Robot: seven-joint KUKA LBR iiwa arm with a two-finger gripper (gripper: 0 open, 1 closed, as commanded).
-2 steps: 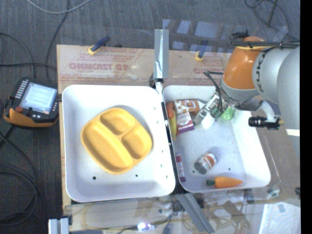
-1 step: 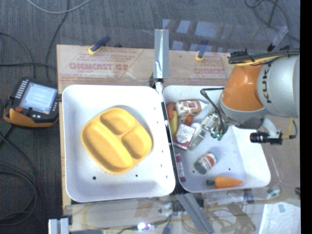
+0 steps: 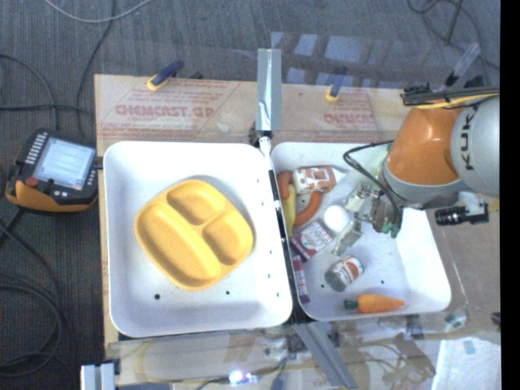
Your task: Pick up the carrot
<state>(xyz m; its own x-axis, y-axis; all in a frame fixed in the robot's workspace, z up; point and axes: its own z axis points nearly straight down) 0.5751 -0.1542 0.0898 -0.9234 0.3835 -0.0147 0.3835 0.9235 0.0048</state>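
Observation:
The carrot (image 3: 375,303) is orange with a small green tip at its left end. It lies flat near the front wall of the right bin (image 3: 431,287). My gripper (image 3: 354,218) hangs over the middle of that bin, well behind the carrot and a little to its left. It is open, with nothing held between its fingers (image 3: 350,238). A white round object (image 3: 334,216) lies just left of the gripper. The grey arm with its orange band (image 3: 422,149) reaches in from the right.
A small can (image 3: 344,272) lies between the gripper and the carrot. A dark packet (image 3: 315,236), a bottle (image 3: 314,178) and a long orange item (image 3: 306,210) crowd the right bin's left side. The left bin (image 3: 122,299) holds a yellow divided tray (image 3: 195,232).

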